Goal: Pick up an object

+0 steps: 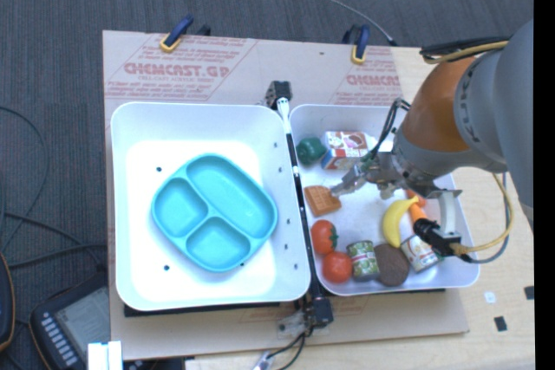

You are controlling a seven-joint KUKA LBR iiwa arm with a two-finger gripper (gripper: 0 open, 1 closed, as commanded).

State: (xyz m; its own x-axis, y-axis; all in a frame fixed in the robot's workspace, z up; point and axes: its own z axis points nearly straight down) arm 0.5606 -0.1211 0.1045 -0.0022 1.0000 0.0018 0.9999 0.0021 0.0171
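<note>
While the jaws (354,179) hang low in the right bin (460,277), whether they are parted or clenched I cannot tell. Just beside them toward the left bin (126,186) lies a waffle (322,200). Beyond them sits a carton (344,147) and a green pepper (310,151); nearer are a banana (395,221), two tomatoes (323,236) (one at the near wall) and a can (362,259). A blue tray (214,211) fills the left bin.

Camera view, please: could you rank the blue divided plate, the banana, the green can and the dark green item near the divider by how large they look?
1. Blue divided plate, by far the largest.
2. Banana.
3. Green can and dark green item look about alike, so I would not rank them.
</note>
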